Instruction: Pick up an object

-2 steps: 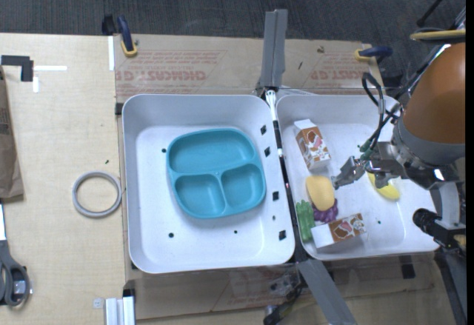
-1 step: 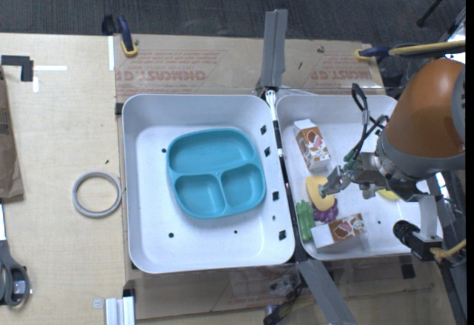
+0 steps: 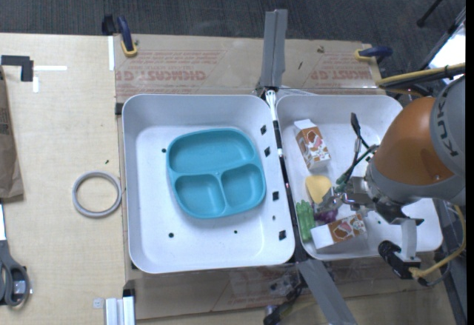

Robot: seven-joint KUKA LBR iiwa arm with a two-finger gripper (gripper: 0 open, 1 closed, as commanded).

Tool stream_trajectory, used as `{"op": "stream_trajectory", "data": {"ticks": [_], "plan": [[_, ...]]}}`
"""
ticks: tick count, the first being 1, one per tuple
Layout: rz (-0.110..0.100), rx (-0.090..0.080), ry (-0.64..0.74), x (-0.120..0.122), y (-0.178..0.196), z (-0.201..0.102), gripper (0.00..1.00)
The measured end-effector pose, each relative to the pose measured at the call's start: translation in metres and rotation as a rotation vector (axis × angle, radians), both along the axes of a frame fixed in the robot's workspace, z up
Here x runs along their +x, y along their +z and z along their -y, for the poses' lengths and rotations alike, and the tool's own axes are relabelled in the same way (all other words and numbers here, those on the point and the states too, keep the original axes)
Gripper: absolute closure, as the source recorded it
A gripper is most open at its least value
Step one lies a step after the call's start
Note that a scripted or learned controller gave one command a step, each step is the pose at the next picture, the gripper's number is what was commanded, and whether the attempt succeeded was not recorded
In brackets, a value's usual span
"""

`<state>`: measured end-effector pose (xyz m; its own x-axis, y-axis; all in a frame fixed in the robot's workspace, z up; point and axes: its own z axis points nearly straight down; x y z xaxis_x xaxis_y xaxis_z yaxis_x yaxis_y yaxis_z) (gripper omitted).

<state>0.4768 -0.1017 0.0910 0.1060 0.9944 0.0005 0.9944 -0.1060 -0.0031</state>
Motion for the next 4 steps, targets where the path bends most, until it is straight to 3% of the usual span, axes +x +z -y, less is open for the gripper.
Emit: {"op": "stream_trajectory", "data": {"ticks": [1, 2, 3, 4], "plan": [[-0.002, 0.0, -0.004, 0.0, 0.008, 0.001, 1.0], [-0.002, 0.0, -0.004, 0.0, 0.008, 0.001, 0.0], [-0.004, 0.001, -0.008, 0.0, 0.016, 0.001, 1.0], [-0.001, 0.0, 0.113, 0.0, 0.0, 0.038, 1.0]]}}
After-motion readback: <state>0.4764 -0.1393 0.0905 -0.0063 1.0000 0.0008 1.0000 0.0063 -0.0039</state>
